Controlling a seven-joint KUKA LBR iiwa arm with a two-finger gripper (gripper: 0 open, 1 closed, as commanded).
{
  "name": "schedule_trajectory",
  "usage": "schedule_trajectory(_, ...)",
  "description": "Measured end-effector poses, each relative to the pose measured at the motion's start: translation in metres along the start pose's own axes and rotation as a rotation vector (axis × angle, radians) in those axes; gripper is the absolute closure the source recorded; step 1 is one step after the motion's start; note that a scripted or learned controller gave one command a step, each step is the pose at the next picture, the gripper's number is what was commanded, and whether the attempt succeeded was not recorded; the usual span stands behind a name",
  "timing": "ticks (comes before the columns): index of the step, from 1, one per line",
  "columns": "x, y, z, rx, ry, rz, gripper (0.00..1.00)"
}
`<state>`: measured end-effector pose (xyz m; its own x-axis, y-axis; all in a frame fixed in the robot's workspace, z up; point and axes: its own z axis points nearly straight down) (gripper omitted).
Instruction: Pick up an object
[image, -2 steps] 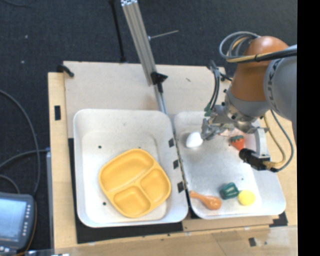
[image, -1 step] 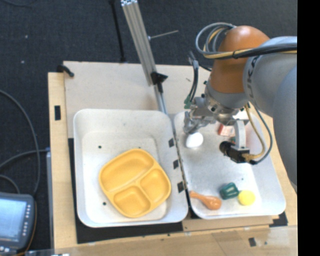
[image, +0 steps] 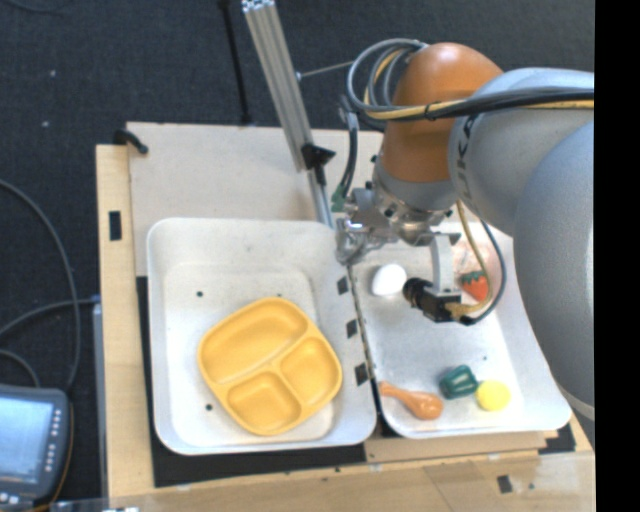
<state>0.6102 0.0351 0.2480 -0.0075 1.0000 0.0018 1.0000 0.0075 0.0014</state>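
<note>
- I see the gripper (image: 375, 255) over the right white bin (image: 420, 350), by a small white ball (image: 388, 279); open or closed, I cannot tell.
- A yellow divided plastic tray (image: 270, 365) lies in the left bin (image: 180, 270).

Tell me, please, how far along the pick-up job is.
Done: the gripper is over the right bin, close to the white ball. In hand: nothing that I can see held. Left: the grasp and lift; the green block, yellow ball and orange spoon lie on the bin floor.
</note>
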Motion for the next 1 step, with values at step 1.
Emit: schedule_trajectory(1,0.0497,0.0162,0.0124,0.0,-0.002,0.001,1.0)
